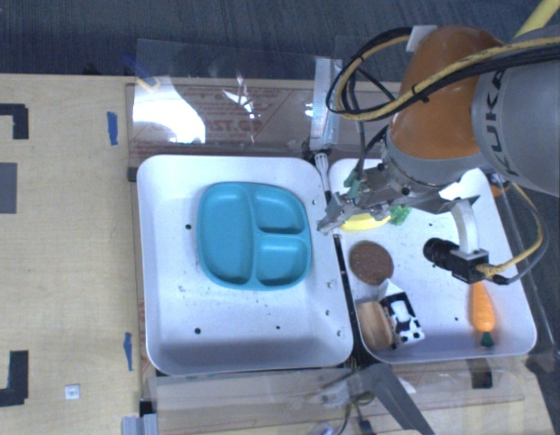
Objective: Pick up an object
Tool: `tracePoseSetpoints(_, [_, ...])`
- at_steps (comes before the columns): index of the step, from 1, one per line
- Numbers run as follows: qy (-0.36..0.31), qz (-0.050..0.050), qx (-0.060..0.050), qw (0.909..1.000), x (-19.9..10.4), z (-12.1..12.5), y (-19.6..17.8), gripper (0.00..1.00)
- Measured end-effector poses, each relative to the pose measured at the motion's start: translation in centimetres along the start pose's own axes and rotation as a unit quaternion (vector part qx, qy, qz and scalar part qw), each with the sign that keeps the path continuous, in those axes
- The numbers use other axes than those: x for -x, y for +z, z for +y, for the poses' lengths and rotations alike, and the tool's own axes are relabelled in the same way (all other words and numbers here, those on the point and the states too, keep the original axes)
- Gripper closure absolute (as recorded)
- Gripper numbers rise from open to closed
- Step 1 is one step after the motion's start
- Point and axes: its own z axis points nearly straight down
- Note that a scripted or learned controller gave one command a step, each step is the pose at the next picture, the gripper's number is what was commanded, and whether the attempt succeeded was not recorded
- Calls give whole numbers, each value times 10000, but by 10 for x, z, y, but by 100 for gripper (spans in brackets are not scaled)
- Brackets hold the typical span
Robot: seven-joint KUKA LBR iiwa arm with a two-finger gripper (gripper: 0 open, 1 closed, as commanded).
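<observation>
While the arm [470, 89] is stretched in from the right, its grey body and orange band are seen hanging over the far half of the right bin [520, 333]. The left bin [162, 315] is set just beside the right bin, the two rims touching along the middle. A blue tray [253, 234] with three compartments is laid flat in the left bin, well apart from the right bin's contents. The gripper [352, 207] is lowered at the right bin's far-left corner, close against the shared rim; whether its fingers are wide or narrow cannot be told, since the wrist is in the way. A yellow piece [362, 224] is glimpsed right under the gripper, with a green bit [398, 214] touching it on the side toward the bin's middle. A brown disc [371, 261] is found just nearer the camera than the yellow piece. A wooden block [375, 324] is seen at the right bin's near-left corner, and a black-and-white item [404, 318] is touching it. A carrot [482, 311] is lying near the bin's right wall.
</observation>
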Motion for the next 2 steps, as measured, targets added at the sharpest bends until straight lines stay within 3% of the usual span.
tracePoseSetpoints(1, [1,3,-36,10000,53,-32,53,0])
tracePoseSetpoints(2, [15,3,-20,10000,79,-71,54,0])
